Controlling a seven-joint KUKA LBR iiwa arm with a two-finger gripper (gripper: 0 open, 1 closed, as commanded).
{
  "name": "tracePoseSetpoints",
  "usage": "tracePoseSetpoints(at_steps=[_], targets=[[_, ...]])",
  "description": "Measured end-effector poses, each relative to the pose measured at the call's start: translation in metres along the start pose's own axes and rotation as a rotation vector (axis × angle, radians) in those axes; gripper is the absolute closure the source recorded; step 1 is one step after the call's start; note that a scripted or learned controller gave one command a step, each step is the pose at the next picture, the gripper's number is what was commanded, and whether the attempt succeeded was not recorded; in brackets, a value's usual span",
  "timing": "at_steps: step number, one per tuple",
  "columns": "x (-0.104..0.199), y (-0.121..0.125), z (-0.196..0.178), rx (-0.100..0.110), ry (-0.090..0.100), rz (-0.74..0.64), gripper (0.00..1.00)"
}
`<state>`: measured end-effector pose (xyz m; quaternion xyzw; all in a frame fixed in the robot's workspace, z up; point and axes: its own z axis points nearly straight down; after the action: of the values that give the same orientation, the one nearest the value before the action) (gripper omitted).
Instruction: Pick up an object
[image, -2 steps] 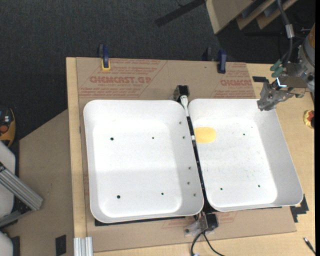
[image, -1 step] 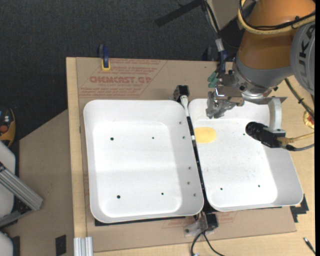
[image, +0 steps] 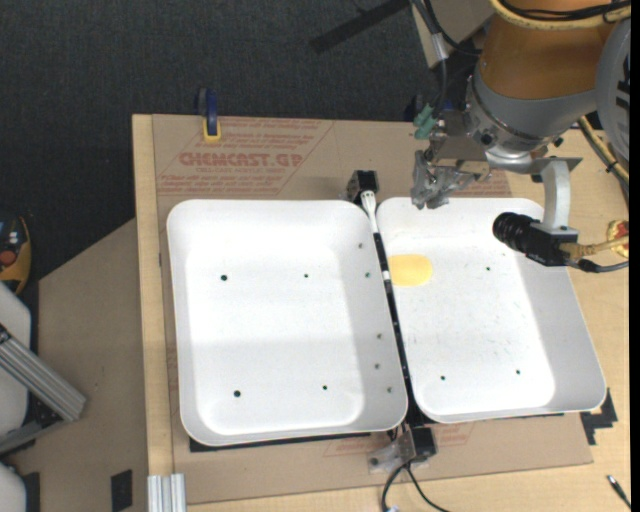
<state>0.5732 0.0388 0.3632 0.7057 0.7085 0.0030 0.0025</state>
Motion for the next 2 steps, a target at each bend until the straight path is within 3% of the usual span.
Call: tracePoseSetpoints(at_steps=[1,2], targets=[[-0.127,-0.012,-0.005,0.003,-0.005,0.014,1.0],[-0.073,-0.029,0.1,0.02,0.002,0.0,1.0]])
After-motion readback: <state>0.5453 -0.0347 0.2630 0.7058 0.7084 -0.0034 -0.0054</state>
